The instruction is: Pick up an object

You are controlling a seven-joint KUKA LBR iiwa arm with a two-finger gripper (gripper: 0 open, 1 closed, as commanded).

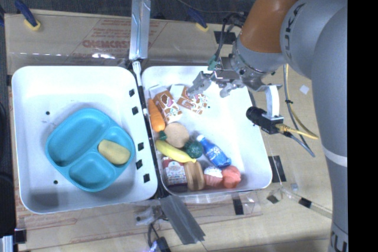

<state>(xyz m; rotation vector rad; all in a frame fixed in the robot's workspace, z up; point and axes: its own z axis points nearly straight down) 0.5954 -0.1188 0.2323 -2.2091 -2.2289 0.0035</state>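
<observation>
The grey arm, with its orange band above the wrist, is reaching in from the right and hanging over the upper part of the right bin. The gripper is sitting just above and to the right of a small patterned packet; whether it is clamping anything cannot be told from this angle, and nothing is visibly lifted.

The right bin is holding the clutter. A second printed carton is lying just left of the packet, with an orange carrot beside it against the bin's left wall. Below these, a round beige item is resting near a yellow banana, and a blue bottle is lying at a slant just to the right. Along the bottom wall, a brown bread-like piece and a pinkish-red lump are sitting close together.

The left bin is carrying a blue divided plate with 3 compartments, and a yellow potato-shaped object is lying in the right-hand compartment.
</observation>
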